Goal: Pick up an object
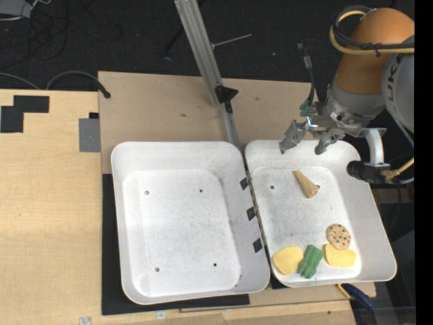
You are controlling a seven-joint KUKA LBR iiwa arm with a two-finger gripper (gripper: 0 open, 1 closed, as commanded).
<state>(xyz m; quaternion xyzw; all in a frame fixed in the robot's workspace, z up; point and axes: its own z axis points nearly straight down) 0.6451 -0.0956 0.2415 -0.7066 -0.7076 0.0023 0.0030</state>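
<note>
Gripper [306, 143] hangs over the far rim of the right bin [379, 249], fingers spread wide, nothing between them. Nearest thing: a small tan cone [306, 183], lying on its side just below the fingers. It looks light, stiff, maybe crumbly; best taken across its thicker end. Farther toward the near rim, a cluster: round speckled cookie [337, 235], two yellow pieces [287, 260] [340, 256] and a green piece [311, 261], touching, harder to single out. Left bin [128, 181] lies beyond, to the side.
</note>
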